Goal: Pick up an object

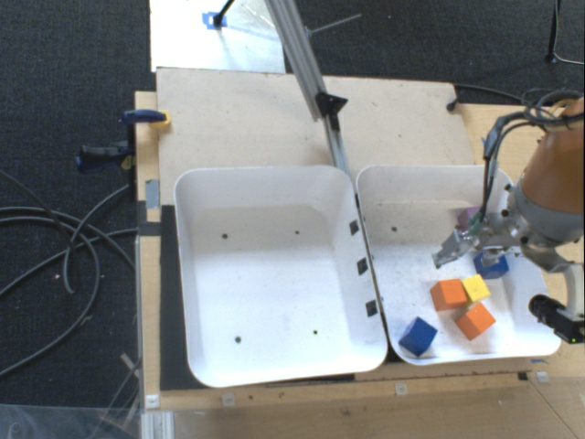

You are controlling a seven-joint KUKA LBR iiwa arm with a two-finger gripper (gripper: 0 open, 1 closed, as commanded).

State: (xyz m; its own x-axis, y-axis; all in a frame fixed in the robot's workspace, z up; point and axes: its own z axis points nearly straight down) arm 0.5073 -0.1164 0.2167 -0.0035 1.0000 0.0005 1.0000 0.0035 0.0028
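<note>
The gripper (pixel 454 246), its claw state impossible to tell, hangs low in the right bin (pixel 402 190) near clustered blocks, an orange cube (pixel 449 294) closest, apparently positioning for a pick.

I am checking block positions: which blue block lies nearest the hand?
The small blue block right beside the hand, above the yellow block; the other blue block sits apart at the bin's front edge.

Both white bins, the left bin (pixel 265 273) and the right bin (pixel 411 208), look like smooth, faintly glossy plastic. The tabletop (pixel 238 117) is pale, matt board, and a bare metal rail (pixel 297 39) slants above it. The floor (pixel 64 53) looks like dark, rough carpet.
</note>
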